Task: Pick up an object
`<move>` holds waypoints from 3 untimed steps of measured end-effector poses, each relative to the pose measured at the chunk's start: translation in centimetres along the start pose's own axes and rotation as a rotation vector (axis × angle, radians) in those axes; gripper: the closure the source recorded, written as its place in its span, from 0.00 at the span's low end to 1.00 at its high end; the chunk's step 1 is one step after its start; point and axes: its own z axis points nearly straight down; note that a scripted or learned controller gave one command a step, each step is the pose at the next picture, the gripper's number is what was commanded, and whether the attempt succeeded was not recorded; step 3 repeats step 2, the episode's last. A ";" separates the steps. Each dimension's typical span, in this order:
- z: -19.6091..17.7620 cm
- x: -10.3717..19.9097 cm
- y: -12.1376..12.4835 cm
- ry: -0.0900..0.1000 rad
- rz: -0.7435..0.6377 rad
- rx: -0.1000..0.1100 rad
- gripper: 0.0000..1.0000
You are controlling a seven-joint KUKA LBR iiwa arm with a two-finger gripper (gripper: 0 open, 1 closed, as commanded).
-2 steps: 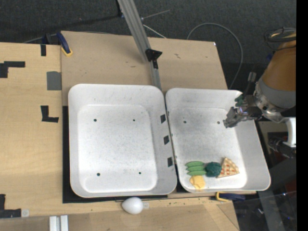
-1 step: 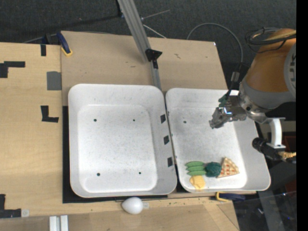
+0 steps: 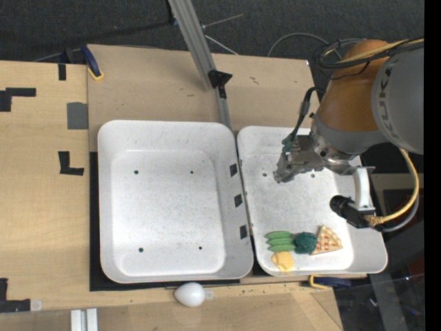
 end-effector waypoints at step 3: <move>-0.4 10.4 0.0 -0.001 0.000 -0.001 1.00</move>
